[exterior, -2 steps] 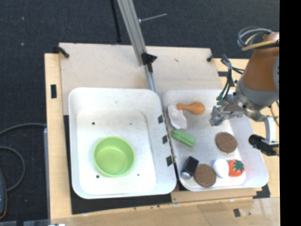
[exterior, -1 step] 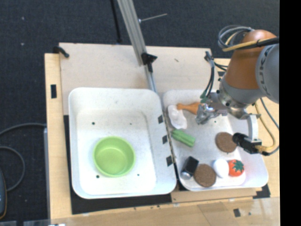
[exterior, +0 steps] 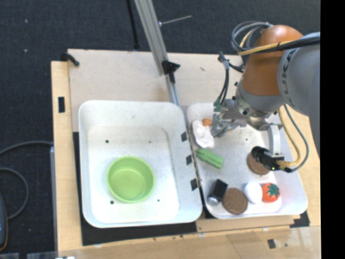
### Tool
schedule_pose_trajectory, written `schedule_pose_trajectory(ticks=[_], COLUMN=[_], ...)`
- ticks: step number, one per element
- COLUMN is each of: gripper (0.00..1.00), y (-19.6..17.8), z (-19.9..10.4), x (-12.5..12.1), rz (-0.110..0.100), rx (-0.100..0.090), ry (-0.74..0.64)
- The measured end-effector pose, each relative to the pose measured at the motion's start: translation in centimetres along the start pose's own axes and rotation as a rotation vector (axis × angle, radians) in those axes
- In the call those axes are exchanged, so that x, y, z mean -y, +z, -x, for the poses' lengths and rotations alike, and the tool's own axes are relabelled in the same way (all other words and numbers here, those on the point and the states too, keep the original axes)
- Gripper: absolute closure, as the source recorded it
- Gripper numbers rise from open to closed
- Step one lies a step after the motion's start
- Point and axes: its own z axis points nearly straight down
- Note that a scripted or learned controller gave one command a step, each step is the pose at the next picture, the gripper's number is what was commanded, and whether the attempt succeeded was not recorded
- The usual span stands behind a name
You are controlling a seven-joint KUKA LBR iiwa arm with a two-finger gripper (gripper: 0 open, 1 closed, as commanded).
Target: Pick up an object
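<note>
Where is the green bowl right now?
The green bowl sits alone in the left bin, toward its near, lower part. The other bin, with the toys and the gripper, lies to its right.

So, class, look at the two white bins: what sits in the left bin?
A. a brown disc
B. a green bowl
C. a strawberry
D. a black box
B: the green bowl sits alone on the floor of the left bin, while the other small items lie in the right bin.
</note>
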Motion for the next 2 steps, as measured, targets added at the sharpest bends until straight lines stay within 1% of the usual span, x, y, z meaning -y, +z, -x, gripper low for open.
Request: schedule_pose_trajectory(ticks=[1,2], gripper=[1.0,1.0], y=[0.5,0.7], z=[-4.7,-9.5], x=[-0.8,-0.9], rz=[0.001,0.002], rx=[0.0,0.0], ry=[-0.003,-0.004])
